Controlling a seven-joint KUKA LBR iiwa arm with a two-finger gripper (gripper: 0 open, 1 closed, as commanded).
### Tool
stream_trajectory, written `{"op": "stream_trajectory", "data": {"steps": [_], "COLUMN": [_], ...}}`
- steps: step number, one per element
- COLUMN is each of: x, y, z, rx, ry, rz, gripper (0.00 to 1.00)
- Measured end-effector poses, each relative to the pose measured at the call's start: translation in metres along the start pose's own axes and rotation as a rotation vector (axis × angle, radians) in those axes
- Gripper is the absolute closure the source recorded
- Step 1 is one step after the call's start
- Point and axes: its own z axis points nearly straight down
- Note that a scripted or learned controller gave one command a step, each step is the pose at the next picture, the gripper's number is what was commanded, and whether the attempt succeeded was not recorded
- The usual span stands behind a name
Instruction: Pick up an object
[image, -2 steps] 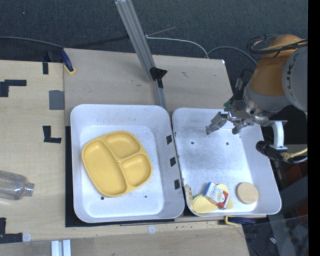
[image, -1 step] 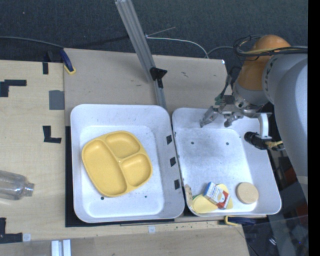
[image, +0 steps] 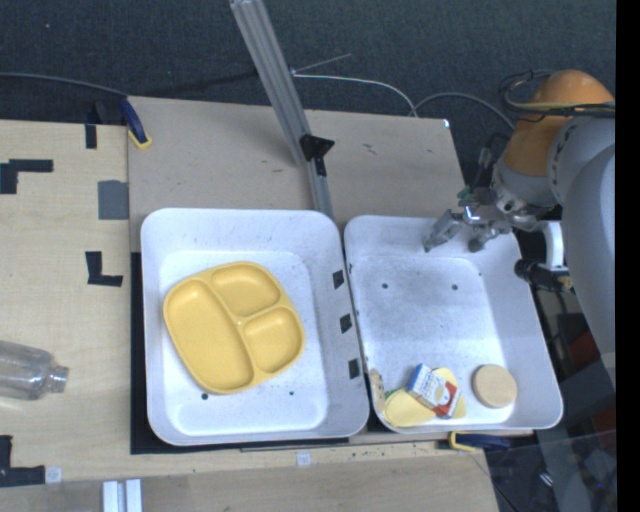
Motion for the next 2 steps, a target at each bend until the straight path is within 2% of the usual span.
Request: {"op": "stream_trajectory", "data": {"steps": [1, 2], "x": [0.087, 0.09], "y": [-0.047, -0.002], "z": [0.025, 0.025], "rx": [-0.011, 0.011], "ry": [-0.009, -0.01], "rz": [-0.007, 0.002], "gripper": [0.0, 0.0]}}
